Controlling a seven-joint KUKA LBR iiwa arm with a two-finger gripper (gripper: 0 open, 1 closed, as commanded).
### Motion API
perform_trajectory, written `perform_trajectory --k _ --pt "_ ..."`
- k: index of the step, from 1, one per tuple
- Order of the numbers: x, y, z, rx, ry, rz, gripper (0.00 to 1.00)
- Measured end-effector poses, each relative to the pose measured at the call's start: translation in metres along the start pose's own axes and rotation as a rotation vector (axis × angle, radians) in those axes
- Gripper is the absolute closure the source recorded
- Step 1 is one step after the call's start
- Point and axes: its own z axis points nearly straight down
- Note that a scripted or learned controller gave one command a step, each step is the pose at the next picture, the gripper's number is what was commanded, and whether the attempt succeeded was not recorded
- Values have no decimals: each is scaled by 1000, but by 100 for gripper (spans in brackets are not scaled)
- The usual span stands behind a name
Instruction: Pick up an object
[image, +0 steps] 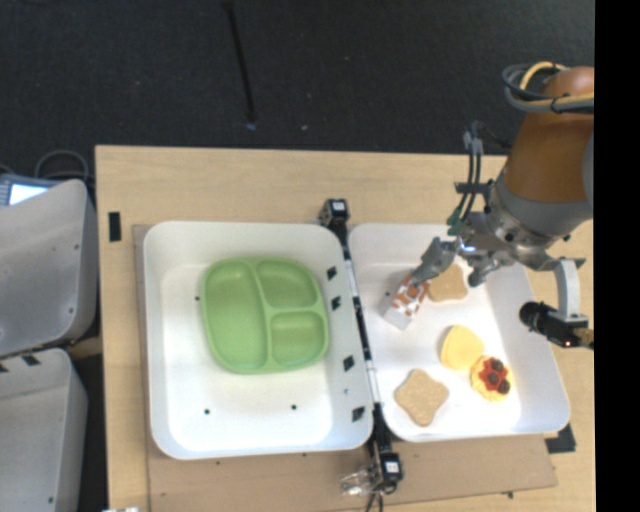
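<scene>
Reaching in from the right, the grey arm with its orange band hangs over the far part of the right bin, its end effector low above the things at that bin's upper middle; whether it is open or closed cannot be told from this angle. Two shallow white bins with rounded corners sit side by side on the pale wooden desk, touching along a row of black clips. One green plate lies in the left bin; it is smooth plastic, rounded, and split into three compartments. Five small things lie in the right bin. One small packet, white with brown print, lies tilted just beside the end effector's tip. One tan, flat piece of toast touches it on the right, partly under the end effector. One smooth yellow disc lies nearer the front, one yellow tart with a red centre just beside it, and one rough tan slice of bread near the front edge.
</scene>
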Motion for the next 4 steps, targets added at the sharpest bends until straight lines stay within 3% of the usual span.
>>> perform_trajectory --k 1,4 --pt "0 2 -7 -13 -1 -3 0" --pt "1 9 146 -7 -1 4 0"
